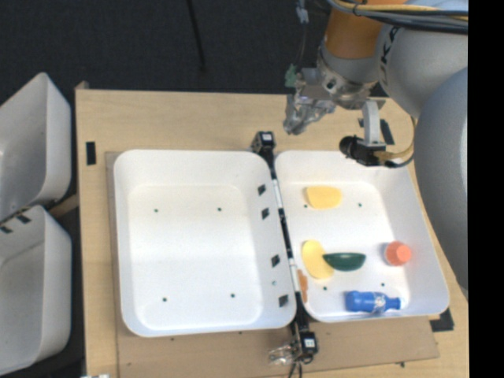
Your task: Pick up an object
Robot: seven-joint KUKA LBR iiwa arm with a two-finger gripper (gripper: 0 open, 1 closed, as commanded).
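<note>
We see the claw (303, 119) hanging above the far edge of the worktop (177, 120), just beyond the far rim of the right bin (421, 235) and near the clips that join the two bins. Nothing sits between its tips; whether it is released or clenched we cannot tell, since the tips are small and blurred against the wood.

The things we could pick all lie in the right bin, well apart from the claw. A pale yellow piece (324, 197) rests nearest the far rim. Toward the middle, a second yellow piece (315, 260) lies against the bin's left wall, with a dark green bowl-shaped piece (344, 261) touching its right side. An orange cap (398, 253) stands alone near the right wall, and a blue bottle (370, 302) lies on its side close to the near rim. The left bin (193, 239) carries nothing to grasp.

We judge that the arm is parked high and off to the back so that the camera gets a free look at both bins before a target is chosen. No grasp is begun. The orange cap and the far yellow piece look easiest, each having room around it; the touching yellow and green pair may shift together.
</note>
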